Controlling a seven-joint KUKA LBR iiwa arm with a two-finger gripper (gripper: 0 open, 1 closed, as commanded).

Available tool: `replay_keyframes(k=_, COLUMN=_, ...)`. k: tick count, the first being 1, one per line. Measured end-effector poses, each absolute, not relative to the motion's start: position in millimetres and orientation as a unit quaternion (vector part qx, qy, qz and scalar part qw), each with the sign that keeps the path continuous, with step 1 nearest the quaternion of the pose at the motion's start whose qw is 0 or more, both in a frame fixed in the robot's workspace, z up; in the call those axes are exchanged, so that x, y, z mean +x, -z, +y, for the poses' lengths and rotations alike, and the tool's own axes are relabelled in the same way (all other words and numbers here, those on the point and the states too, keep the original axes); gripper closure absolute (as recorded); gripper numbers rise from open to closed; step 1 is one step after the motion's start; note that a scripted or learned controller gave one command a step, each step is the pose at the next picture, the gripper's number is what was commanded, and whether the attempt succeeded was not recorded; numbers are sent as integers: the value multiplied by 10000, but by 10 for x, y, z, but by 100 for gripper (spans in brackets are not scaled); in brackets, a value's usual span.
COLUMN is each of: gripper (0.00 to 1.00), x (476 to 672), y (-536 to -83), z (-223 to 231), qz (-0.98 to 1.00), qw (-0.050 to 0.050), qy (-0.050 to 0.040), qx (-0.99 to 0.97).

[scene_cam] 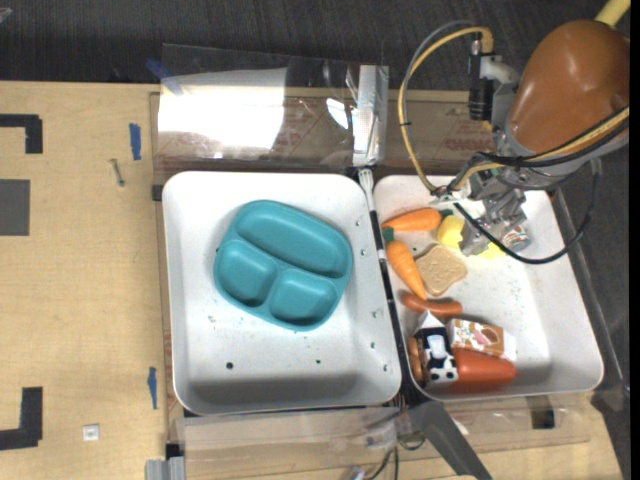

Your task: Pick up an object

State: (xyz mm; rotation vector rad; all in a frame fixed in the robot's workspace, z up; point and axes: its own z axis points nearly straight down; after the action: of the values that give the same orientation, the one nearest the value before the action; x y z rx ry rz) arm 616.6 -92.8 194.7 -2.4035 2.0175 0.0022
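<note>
- Reaching in from the right, the grey arm (570, 78) with its orange band is seen above the far part of the right bin (575, 328).
- The jaws (497, 220) are lowered over the far left area of that bin, just beside a yellow toy item (455, 234).
- Whether the jaws are apart or together cannot be told, since the metal parts and looping cables (430, 78) blur together there.
- Nothing is clearly seen between the fingers.
- Toy food is gathered along the left side of the right bin, where anything to be picked up lies.
- An orange carrot (415, 220) is laid near the far left corner, pointing across the bin.
- A second carrot (405, 268) is placed just below it, angled along the bin's left wall.
- A slice of toy bread (440, 269) is seen touching that second carrot, just beside the yellow item.
- A small red sausage-like piece (432, 306) is laid near the bread, on its nearer side.
- At the near left corner, a black-and-white cow-patterned item (437, 358), a small printed packet (482, 338) and a larger red-orange sausage (480, 370) are bunched together, touching.
- A teal divided plate (284, 262) with three compartments is held in the left bin (200, 368), roughly at its centre.
- Both white bins are set side by side on the tan worktop (70, 288), their inner rims touching.
</note>
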Motion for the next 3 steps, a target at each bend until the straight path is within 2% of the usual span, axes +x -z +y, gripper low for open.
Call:
replay_keyframes(k=1, gripper=100, x=6689, y=-2531, z=-624, qz=6525, qw=51, qy=29, qx=-7577)
replay_keyframes(k=2, gripper=100, x=5911, y=-2415, z=-821, qz=6394, qw=21, qy=5, qx=-7689)
replay_keyframes(k=3, gripper=100, x=6639, y=-2277, z=-962, qz=6332, qw=31, qy=0, qx=-7740)
